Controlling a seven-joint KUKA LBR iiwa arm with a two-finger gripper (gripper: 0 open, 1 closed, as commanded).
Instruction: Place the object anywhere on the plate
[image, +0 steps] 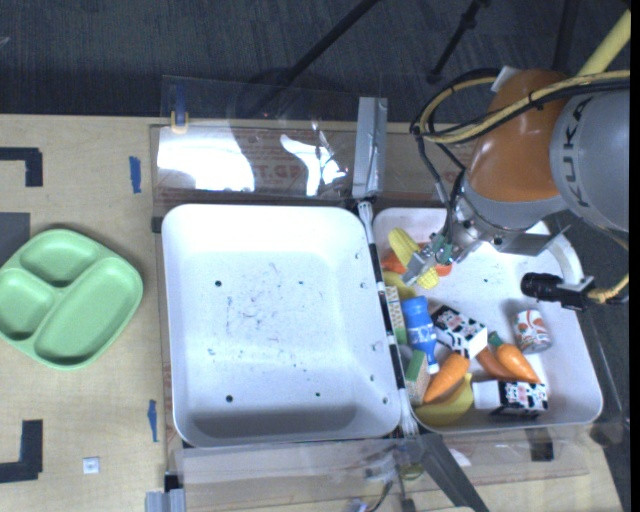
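The grey arm (590, 140) with its orange band reaches in over the right bin (575, 405), and its gripper (437, 255) hangs low at that bin's upper left corner, just beside the dividing wall between the two bins. Whether the fingers are released or clenched I cannot tell; they are too small and crowded by the toys beneath them. A yellow corn cob (403, 243) lies right at the gripper's tip, touching or nearly so, with a small orange and yellow piece (421, 272) just below it. Further down the right bin's left side lie a blue bottle (418, 325), a cow-patterned carton (457, 325), two carrots (448, 376) (508, 360), a second cow-patterned box (520, 396) near the lower right corner, and a small can (532, 330) toward the right wall. The left bin (190, 240) sits alongside. The green divided plate (66, 297) rests on the counter (90, 150) near its left edge, well apart from both bins
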